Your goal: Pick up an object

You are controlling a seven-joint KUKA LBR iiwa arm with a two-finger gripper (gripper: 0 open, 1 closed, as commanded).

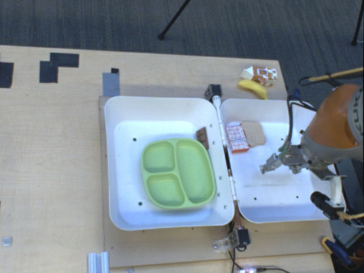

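Gripper (268, 166) hovering low in the right shallow white bin (267, 206).
Whether it is clenched, I cannot tell; a red-and-white printed packet (236, 138) is lying near the bin's far-left corner, touching a tan flat square (253, 133).

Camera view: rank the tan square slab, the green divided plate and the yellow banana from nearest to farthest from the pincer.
1. Tan square slab: in the right bin, up and left of the pincer.
2. Yellow banana: on the bench beyond the right bin's far edge.
3. Green divided plate: in the left bin, across the divider.
The banana and the plate's near rim are fairly close to call.
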